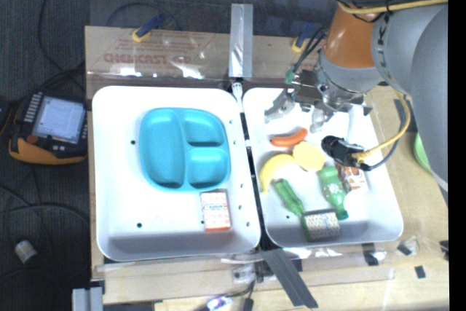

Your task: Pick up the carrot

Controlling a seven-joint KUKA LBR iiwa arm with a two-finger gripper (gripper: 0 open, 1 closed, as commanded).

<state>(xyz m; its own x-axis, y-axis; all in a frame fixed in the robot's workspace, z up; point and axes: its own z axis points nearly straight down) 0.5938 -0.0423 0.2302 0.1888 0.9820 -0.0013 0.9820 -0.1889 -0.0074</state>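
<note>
The carrot [289,136] is a small orange stick lying flat near the back of the right bin [378,229]. My gripper [298,113] hangs just above and behind it, its two grey fingers [277,108] spread apart with nothing between them. The arm's orange band sits above the wrist at the upper right.
In the right bin, in front of the carrot, lie a yellow round piece [309,155], a banana [271,170], two green bottles [288,196], a small orange box [354,177] and a grey block [321,224]. The left bin holds a blue divided plate [186,148] and a small carton [215,210].
</note>
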